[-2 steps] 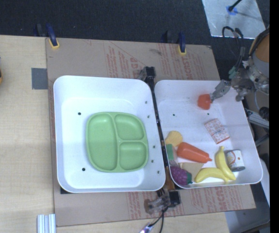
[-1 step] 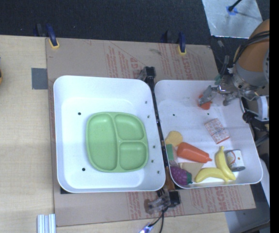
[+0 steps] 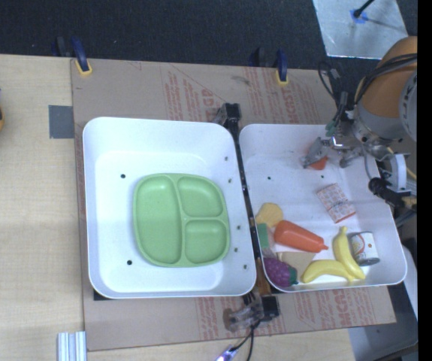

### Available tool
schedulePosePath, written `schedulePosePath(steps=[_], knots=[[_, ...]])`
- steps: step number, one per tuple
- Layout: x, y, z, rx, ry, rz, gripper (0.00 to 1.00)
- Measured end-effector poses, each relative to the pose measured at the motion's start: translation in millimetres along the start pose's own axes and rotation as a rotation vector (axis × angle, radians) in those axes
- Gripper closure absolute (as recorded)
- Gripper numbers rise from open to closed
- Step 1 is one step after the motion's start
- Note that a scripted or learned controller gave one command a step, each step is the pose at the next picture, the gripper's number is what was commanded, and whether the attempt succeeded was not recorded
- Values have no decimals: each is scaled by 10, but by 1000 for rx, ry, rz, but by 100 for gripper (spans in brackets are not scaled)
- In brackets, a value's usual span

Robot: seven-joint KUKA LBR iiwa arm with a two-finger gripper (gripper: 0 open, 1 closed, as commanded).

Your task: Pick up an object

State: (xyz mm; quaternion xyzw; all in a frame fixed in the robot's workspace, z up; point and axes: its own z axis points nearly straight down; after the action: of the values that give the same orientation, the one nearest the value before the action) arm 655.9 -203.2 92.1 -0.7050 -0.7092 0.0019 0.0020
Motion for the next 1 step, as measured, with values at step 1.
schedulePosePath(steps=[1], knots=[[208, 3, -32, 1, 1, 0, 0]])
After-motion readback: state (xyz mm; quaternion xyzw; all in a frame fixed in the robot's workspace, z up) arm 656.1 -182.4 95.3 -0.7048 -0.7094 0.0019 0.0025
